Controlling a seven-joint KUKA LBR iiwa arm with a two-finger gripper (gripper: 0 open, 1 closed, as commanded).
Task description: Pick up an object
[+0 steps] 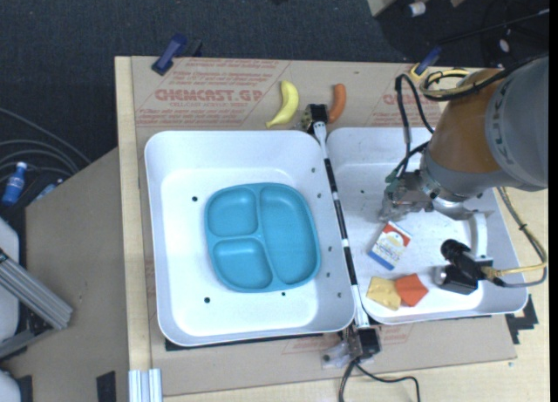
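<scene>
Nearest the front edge of the right bin (501, 303), a tan block (383, 292) and an orange block (411, 289) are lying touching each other, apparently dropped loose as candidate targets rather than arranged. Just beside them to the right, a black fitting (457, 268) on the arm is hanging over the bin floor.

Slightly farther back, a small white carton (390, 245) with blue and red print is lying flat and tilted, apart from the two blocks. The gripper (397, 202) is hovering just behind this carton, low over the bin floor. Whether it is released or clenched cannot be told from this angle; nothing is visibly between its tips. Judging by position, the carton is the likeliest target, and a short descent toward it is what the next move calls for.

In the left bin (166, 217), a blue divided tray (261, 236) is sitting centred, well apart from the arm's work area.

The grey arm (488, 139) with its orange band is reaching in over the right bin's far side.

Farthest back, on the tabletop (209, 91) beyond the bins, a yellow banana (285, 104) and an orange carrot-like piece (336, 101) are lying outside both bins, out of play.
</scene>
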